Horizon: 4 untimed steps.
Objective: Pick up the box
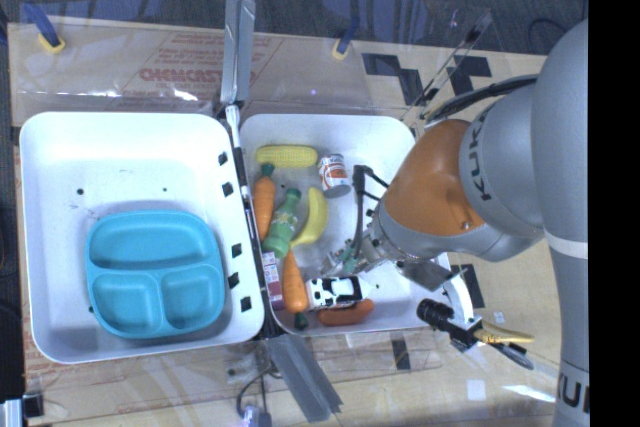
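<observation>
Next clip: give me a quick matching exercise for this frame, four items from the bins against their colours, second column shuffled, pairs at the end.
Items:
1. divided tray
2. corn cob
3. bottle
4. sausage

Colours:
A. green
B. red
C. light blue
D. yellow

Pairs: 1-C, 2-D, 3-A, 4-B
</observation>
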Each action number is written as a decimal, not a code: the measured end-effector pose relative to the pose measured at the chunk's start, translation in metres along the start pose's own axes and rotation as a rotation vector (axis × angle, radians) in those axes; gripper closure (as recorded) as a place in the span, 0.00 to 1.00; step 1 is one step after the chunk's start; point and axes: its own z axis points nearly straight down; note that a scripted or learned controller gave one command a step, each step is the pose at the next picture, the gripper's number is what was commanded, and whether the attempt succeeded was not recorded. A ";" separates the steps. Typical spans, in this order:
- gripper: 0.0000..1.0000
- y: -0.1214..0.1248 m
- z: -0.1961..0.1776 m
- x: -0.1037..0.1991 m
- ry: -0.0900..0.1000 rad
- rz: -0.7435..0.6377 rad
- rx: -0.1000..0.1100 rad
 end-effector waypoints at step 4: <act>0.00 0.029 0.010 0.004 -0.001 0.110 0.000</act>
